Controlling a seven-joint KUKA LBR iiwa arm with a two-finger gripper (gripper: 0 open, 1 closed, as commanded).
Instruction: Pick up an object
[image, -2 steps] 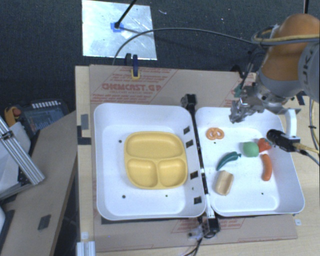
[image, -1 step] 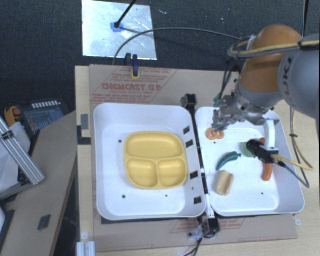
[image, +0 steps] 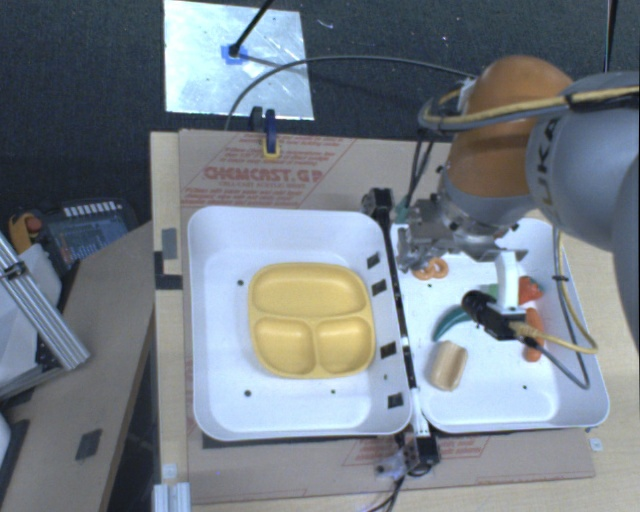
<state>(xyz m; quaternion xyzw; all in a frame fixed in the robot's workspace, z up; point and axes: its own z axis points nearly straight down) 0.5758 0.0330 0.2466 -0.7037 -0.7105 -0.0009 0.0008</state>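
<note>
My gripper (image: 415, 255) hangs low over the far left corner of the right bin (image: 570, 400), close to the divider between the bins. A small orange pretzel-shaped piece (image: 433, 269) lies just to its right, touching or nearly touching it. Nearer the front lie a curved green piece (image: 449, 321) and a tan bread-like roll (image: 447, 365). A red piece (image: 529, 291) and an orange carrot-like piece (image: 534, 340) sit at the right side of this bin. The arm's grey and orange wrist (image: 510, 110) hides the bin's far part.
The left bin (image: 215, 300) holds a yellow plate (image: 308, 318) with three compartments. A black strip of clips (image: 392, 300) runs between the bins. Brown cardboard (image: 270, 165) lies under both bins, and a blue-and-yellow clamp (image: 269, 133) sits at its far edge.
</note>
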